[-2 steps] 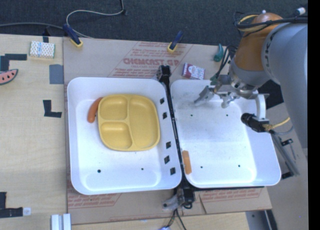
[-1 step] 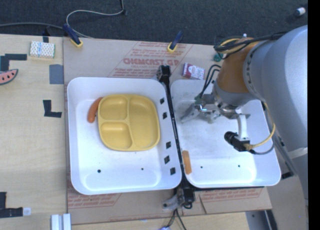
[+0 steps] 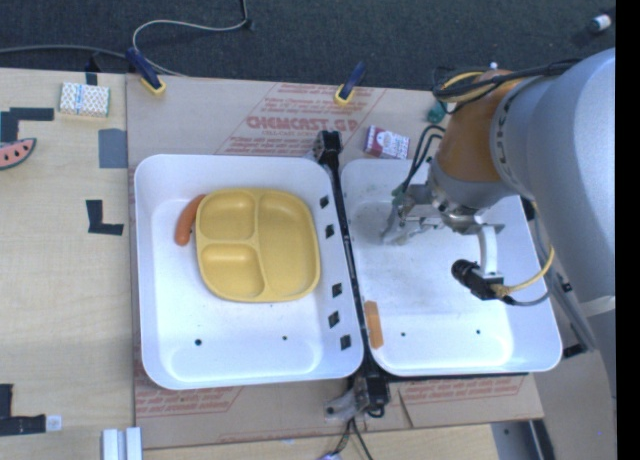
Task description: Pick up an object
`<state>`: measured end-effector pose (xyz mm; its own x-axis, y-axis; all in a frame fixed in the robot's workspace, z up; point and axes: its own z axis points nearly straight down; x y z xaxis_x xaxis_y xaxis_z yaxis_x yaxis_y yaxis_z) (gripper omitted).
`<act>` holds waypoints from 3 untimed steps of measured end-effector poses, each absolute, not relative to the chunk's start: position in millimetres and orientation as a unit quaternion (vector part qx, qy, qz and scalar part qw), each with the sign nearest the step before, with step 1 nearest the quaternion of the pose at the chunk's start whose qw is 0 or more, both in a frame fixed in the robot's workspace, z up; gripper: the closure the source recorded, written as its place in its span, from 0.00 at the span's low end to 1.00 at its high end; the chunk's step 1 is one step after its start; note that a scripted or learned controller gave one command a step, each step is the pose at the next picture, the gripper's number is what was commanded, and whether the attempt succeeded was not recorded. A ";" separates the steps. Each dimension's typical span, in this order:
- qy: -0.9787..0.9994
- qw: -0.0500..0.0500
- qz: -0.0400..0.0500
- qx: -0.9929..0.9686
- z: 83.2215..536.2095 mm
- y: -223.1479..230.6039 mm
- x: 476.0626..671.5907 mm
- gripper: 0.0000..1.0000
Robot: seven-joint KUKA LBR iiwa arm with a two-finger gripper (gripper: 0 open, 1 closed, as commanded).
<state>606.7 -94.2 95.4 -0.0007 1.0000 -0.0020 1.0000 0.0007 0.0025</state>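
Two shallow white plastic bins are seen side by side at the centre of the frame. In the left bin a yellow three-compartment plastic tray is lying, with an orange sausage-shaped toy touching its left edge. A second small orange oblong piece is noted at the lower left of the right bin, against the divider between the bins.

The grey arm with its orange band is reaching in from the right, and the two-finger gripper is positioned low over the upper left part of the right bin's floor. The jaw state cannot be told from this angle; no object is seen between them. The floor beneath the gripper appears bare, and the nearest candidate, the small orange oblong piece, is lying apart from it towards the lower edge of the frame.

Task progress is judged as early: nothing is seen lifted, and every object is resting in a bin. A grasp on one of the items and a lift clear of the bin are left to be done.

Outside the bins, a small red-and-white packet is noted on the cardboard above the right bin.
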 end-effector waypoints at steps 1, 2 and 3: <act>0.708 0.000 0.000 0.706 184.5 -2.1 578.7 1.00; 0.708 -0.001 0.000 0.706 183.9 -2.9 578.3 0.00; 0.708 0.000 -0.001 0.706 183.9 -10.3 654.3 0.00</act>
<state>654.3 -10.3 183.9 -0.0022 1.0000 -0.0011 1.0000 0.0022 -0.0009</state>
